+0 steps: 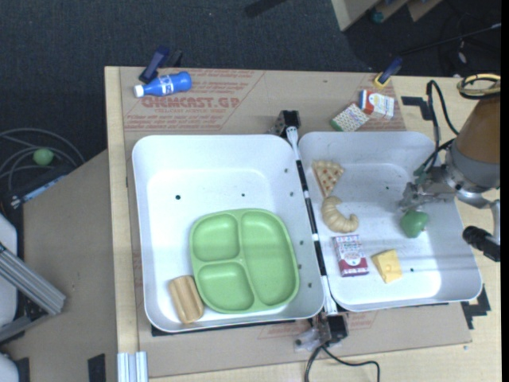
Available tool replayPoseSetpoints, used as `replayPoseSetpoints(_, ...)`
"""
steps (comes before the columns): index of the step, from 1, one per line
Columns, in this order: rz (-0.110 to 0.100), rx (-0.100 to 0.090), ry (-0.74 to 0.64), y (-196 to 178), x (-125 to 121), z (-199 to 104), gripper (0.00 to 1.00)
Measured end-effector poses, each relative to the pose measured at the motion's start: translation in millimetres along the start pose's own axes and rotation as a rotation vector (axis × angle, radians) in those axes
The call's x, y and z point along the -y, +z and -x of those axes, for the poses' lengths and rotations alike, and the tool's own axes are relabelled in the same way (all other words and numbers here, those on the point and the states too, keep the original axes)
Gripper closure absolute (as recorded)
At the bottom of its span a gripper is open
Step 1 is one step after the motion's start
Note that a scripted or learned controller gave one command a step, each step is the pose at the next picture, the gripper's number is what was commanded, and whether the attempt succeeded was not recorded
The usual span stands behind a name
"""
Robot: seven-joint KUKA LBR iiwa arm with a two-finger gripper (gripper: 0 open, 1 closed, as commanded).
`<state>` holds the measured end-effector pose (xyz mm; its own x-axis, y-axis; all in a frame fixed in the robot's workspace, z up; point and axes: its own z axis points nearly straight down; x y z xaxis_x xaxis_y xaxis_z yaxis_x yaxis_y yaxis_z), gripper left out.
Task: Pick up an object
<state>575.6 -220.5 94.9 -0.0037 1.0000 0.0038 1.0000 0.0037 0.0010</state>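
The bench carries two white bins side by side, and I am reaching into the right bin from the right. Nearest the camera there lie a yellow block and a red packet. Farther back a green ball lies directly under and just nearer than my jaws, touching or almost so. Whether they are released or clenched I cannot tell.

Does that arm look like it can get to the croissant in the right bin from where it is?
Probably yes. The croissant lies in the open near the right bin's left wall, with nothing on top of it. The gripper is in the same bin, over by the green ball, and the floor between them looks bare.
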Motion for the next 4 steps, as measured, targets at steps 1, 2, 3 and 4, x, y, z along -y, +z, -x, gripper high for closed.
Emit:
replayPoseSetpoints(1,-0.002,-0.005,-0.002,0.4,-0.2,-2.3,0.0)
replayPoseSetpoints(2,-0.001,-0.006,-0.002,9.7,27.0,-2.1,0.0)
replayPoseSetpoints(3,0.0,0.003,0.003,0.0,28.3,2.6,1.0)
replayPoseSetpoints(4,0.001,0.003,0.002,9.1,-14.3,-54.4,1.0)
